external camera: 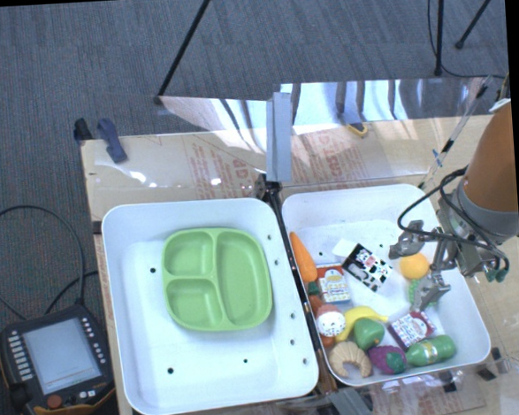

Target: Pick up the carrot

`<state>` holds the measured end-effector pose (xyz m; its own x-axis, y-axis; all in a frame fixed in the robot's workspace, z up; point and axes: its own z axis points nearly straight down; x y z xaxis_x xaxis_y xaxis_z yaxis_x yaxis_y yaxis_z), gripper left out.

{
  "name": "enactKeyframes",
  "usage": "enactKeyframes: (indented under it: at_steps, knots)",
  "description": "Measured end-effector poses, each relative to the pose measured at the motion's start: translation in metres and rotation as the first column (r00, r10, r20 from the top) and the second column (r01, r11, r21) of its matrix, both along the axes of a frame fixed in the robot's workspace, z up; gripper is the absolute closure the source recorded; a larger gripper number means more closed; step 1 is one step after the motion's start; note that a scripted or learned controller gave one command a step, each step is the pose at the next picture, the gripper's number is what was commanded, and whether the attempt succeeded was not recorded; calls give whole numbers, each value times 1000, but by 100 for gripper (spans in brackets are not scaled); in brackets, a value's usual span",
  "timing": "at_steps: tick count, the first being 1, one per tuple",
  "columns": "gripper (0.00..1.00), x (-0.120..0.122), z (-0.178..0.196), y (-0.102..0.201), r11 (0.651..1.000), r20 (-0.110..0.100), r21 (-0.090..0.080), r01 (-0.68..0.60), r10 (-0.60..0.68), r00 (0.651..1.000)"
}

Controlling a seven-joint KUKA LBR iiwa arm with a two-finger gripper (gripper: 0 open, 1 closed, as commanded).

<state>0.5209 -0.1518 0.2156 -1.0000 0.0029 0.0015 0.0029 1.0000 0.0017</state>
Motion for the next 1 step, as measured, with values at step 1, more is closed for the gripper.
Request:
enactKeyframes:
  at_steps: [1]
  knots:
    - [0,23,-27,-17,1000,35,-9,-18,18,999]
